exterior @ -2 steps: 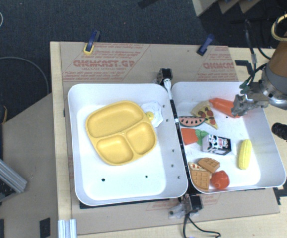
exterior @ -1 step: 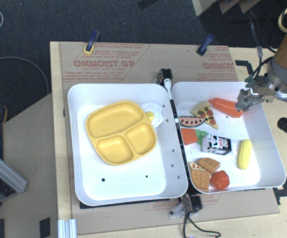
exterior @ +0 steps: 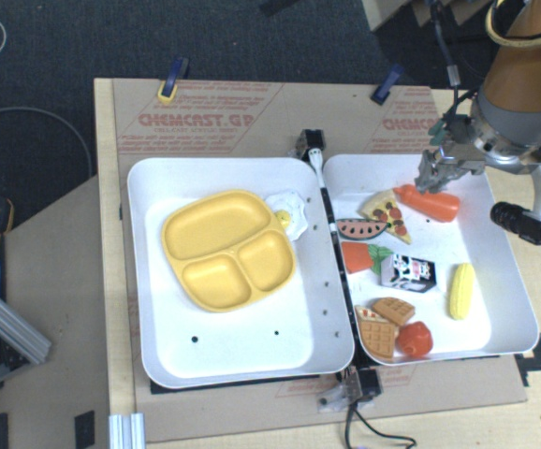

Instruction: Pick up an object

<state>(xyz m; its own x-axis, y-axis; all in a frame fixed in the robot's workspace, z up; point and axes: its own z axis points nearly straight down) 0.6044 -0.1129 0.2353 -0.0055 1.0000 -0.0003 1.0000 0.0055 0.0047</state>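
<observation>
My gripper point(exterior: 431, 181) hangs over the far part of the right bin point(exterior: 509, 279), its tips right above the left end of an orange carrot point(exterior: 431, 203). Beside the carrot lies a pizza slice point(exterior: 386, 213), with a watermelon slice point(exterior: 353, 227) to its left. Nearer the front lie a carrot-like piece with green leaves point(exterior: 359, 255), a black and white carton point(exterior: 408, 271), a yellow corn cob point(exterior: 460, 290), two waffles point(exterior: 383, 324) and a red tomato point(exterior: 416, 340). Whether the carrot sits between the tips is unclear.
The left bin point(exterior: 149, 251) holds a yellow divided plate point(exterior: 228, 249) and a fried egg point(exterior: 287, 211) at the plate's far right corner. Clamps grip the board at the back, and a black clip point(exterior: 310, 144) sits between the bins.
</observation>
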